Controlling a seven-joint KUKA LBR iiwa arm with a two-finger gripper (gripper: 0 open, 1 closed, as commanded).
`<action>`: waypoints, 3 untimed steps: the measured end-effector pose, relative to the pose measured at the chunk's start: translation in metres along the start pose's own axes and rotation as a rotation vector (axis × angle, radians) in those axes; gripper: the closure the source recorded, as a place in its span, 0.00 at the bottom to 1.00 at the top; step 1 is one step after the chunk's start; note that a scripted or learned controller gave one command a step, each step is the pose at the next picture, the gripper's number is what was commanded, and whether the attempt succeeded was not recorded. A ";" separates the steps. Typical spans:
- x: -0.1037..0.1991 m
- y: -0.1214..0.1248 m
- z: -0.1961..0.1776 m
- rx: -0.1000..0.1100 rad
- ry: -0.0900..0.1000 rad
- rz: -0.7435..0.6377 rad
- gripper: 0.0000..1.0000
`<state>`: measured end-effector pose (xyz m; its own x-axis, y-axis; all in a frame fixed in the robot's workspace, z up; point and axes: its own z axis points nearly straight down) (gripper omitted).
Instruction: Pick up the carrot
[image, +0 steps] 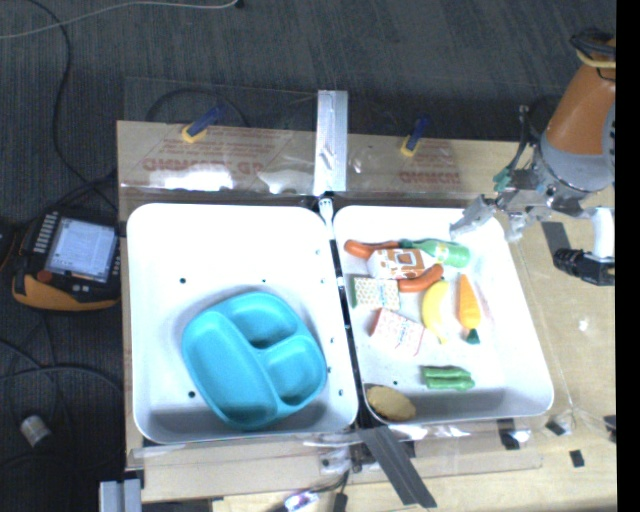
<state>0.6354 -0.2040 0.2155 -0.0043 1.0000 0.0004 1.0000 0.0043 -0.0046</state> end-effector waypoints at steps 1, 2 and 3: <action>0.024 0.016 0.035 0.002 -0.004 -0.024 0.00; 0.024 0.015 0.035 0.002 -0.005 -0.023 0.00; -0.008 -0.030 0.119 -0.006 0.006 -0.048 0.00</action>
